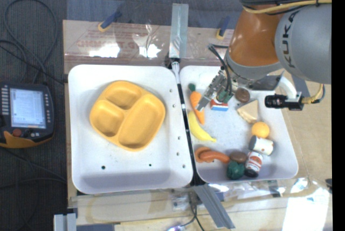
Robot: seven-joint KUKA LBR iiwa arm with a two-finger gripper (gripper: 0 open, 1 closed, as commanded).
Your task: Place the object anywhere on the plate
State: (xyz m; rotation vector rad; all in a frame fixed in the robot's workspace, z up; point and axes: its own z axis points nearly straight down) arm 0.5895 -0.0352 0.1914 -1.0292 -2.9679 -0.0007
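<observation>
A yellow plate (pixel 127 114) with three compartments is seen lying in the left bin (pixel 81 170), nothing resting on it. The gripper (pixel 207 96) is lowered into the right bin (pixel 285 165) near its eleven o'clock corner, the grey arm (pixel 302 30) with its orange band being carried in from the three o'clock side. A carrot (pixel 197 104) is found at the fingertips; it may be touched by them, but whether it is clasped cannot be told, nor whether the hand is spread or closed. A yellow banana (pixel 198 129) is laid just at six o'clock of the carrot, along the bin's left wall. A red and blue block (pixel 219 106) is placed just beside the gripper at three o'clock. Towards four o'clock a pale wedge (pixel 248 112), an orange fruit (pixel 260 129) and a small bottle (pixel 254 161) are gathered. At the bin's six o'clock edge an orange curved piece (pixel 211 156) and a dark green item (pixel 234 170) are set. A handheld screen unit (pixel 24 114) is left on the floor at nine o'clock, well apart from the bins.
</observation>
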